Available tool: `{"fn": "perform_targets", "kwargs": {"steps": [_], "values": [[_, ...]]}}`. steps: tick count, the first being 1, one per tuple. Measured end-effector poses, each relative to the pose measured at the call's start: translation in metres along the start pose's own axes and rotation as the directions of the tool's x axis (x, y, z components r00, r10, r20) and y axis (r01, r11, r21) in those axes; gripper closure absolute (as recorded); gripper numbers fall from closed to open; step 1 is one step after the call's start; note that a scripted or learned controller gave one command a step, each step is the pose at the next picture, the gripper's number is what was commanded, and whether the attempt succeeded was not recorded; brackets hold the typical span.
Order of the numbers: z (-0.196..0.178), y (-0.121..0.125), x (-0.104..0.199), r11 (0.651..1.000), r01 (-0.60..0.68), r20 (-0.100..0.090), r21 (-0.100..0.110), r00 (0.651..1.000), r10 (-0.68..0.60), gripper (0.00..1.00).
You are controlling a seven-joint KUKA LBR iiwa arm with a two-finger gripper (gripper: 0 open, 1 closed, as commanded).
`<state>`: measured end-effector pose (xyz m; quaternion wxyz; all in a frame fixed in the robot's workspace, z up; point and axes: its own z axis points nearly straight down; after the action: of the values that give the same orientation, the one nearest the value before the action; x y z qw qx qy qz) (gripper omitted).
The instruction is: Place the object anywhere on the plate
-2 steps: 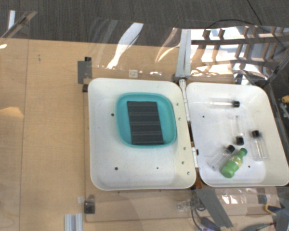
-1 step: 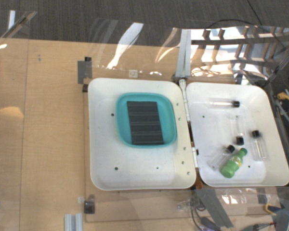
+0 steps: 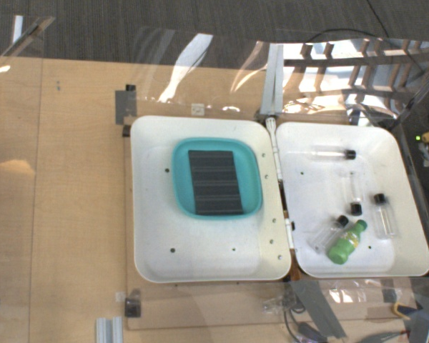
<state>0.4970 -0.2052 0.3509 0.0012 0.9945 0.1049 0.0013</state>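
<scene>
In the camera view, a teal plate (image 3: 217,178) bearing a dark ribbed mat (image 3: 215,183) is seen in the left bin (image 3: 150,256). A green bottle (image 3: 346,241) lies among clear vials near the right bin's (image 3: 415,263) front edge. Nothing has been placed; the pincer's state cannot be told.

One fixed camera looks down at a slant from well above the desk (image 3: 57,191). Both white bins (image 3: 150,256) sit mid-frame, carpet along the top.
</scene>
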Motion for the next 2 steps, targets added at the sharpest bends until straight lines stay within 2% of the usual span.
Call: {"fn": "perform_targets", "kwargs": {"steps": [1, 2], "values": [[-0.0849, -0.0017, -0.0085, 1.0, -0.001, -0.001, 0.0, 1.0, 0.001, 0.0], [-0.0845, -0.0018, -0.0084, 1.0, -0.001, 0.0, 0.0, 1.0, 0.001, 0.0]]}}
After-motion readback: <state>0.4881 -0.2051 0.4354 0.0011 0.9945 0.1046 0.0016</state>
